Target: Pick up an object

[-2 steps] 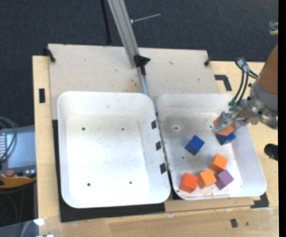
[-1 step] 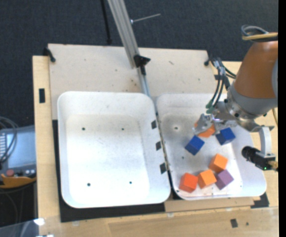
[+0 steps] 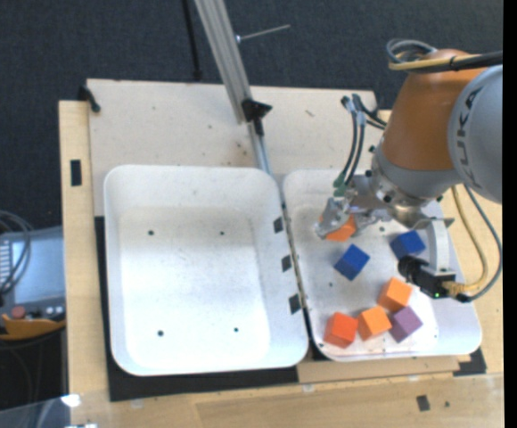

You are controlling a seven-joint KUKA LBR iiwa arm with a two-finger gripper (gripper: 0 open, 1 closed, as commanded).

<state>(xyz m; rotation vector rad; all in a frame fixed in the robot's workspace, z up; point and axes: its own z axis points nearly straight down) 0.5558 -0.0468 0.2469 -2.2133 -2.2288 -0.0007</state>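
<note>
- Gripper [image 3: 335,221] sits low over the orange block [image 3: 340,231] in the right bin [image 3: 462,328], at its far left, likely a grab attempt.
- Can't tell how its jaws stand.
- Other blocks lie nearer, loose.

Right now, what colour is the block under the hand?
Orange block, under the hand, camera view.

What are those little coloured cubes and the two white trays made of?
The cubes, like the blue cube and purple cube, look like painted wood or solid plastic: flat matte faces, crisp edges, no shine. I cannot tell which. The left bin and right bin look like thin moulded plastic, with rounded corners and a smooth, faintly speckled surface.
</note>
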